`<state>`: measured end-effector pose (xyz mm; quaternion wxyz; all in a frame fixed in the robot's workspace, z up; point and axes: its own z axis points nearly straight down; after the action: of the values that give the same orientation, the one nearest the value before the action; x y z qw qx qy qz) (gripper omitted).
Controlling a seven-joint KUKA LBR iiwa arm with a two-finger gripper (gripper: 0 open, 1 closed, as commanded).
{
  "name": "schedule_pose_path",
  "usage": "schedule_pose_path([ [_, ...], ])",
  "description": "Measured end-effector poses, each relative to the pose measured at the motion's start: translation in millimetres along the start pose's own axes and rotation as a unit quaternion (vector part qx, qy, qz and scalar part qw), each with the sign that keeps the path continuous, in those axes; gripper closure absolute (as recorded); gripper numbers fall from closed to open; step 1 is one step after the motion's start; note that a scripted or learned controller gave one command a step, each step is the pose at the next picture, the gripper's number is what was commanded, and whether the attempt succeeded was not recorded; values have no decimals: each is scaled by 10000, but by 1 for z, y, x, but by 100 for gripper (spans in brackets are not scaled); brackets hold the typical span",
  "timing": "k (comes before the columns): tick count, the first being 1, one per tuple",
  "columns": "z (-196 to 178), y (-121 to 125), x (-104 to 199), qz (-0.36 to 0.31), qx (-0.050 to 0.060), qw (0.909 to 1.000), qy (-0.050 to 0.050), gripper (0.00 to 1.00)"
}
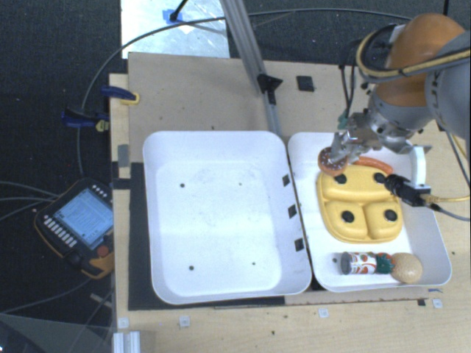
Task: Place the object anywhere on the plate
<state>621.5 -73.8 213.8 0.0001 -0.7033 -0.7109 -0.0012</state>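
A yellow sectioned plate [352, 197] lies in the right bin [434, 250]. At the plate's far left corner sits a brown ring-shaped doughnut with pink icing [331, 163]. My gripper [341, 149] is directly over the doughnut and touches or nearly touches its top. Whether it grips the doughnut is hidden by the gripper body. An orange carrot-like piece [372, 165] lies along the plate's far edge, just right of the gripper.
A small red and white can [360, 263] lies on its side near the right bin's front wall, with a tan rounded lump [406, 268] next to it. The left bin [213, 137] stands beside the right one. A teach pendant [79, 221] rests off the bench at left.
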Motion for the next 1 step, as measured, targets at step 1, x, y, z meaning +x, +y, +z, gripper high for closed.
schedule_pose_path([
  [1, -12, 10, 51, 3, -9, 10000, -1, 100],
])
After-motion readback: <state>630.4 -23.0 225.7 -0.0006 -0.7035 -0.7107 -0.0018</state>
